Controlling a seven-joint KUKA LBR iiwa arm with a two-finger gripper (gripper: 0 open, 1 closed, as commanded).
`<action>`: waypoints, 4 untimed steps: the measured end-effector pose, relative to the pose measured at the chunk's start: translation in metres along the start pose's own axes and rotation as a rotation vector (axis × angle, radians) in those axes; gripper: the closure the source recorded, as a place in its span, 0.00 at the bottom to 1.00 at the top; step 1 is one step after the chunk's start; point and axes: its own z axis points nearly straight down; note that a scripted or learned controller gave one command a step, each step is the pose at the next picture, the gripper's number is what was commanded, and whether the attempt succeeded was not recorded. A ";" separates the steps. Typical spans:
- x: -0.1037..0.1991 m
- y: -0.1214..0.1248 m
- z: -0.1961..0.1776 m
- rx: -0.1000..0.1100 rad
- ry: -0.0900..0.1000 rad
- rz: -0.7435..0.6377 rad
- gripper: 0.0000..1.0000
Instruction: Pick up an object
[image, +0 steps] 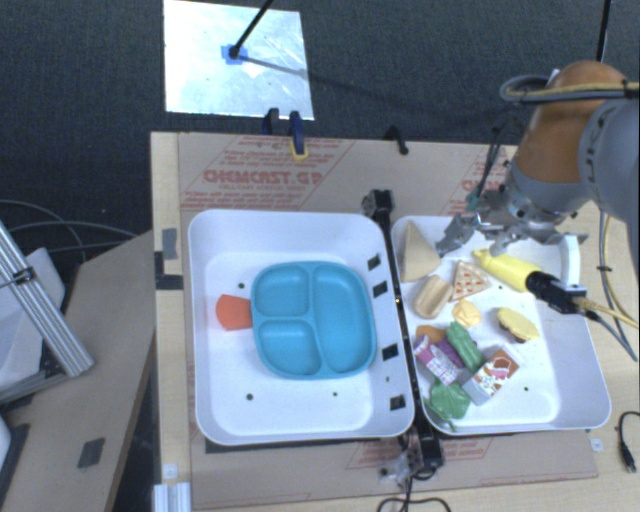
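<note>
My gripper (477, 232) hangs over the back of the right bin (580, 385), fingers spread and nothing between them. Just under and around it lie a cream wedge (418, 252), a pizza slice (465, 280) and a yellow corn-like piece (508, 267) with a dark tip. Nearer the front are a bread roll (432, 295), a small burger (517, 323), a green cucumber (464, 345), a purple box (438, 358), a red and white carton (492, 378) and a green lump (449, 400).
The left bin (225, 400) holds a blue divided plate (312, 320) and an orange piece (233, 312) beside it. A ridge (395, 320) separates the bins. A silver sheet (238, 60) lies behind, clamps (283, 125) at the board's back edge, a metal frame (40, 310) at left.
</note>
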 end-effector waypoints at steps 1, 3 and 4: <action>0.000 0.001 -0.011 -0.003 0.000 -0.002 1.00; -0.087 0.021 0.094 0.034 0.022 -0.005 1.00; -0.042 0.039 0.014 -0.007 0.000 -0.006 1.00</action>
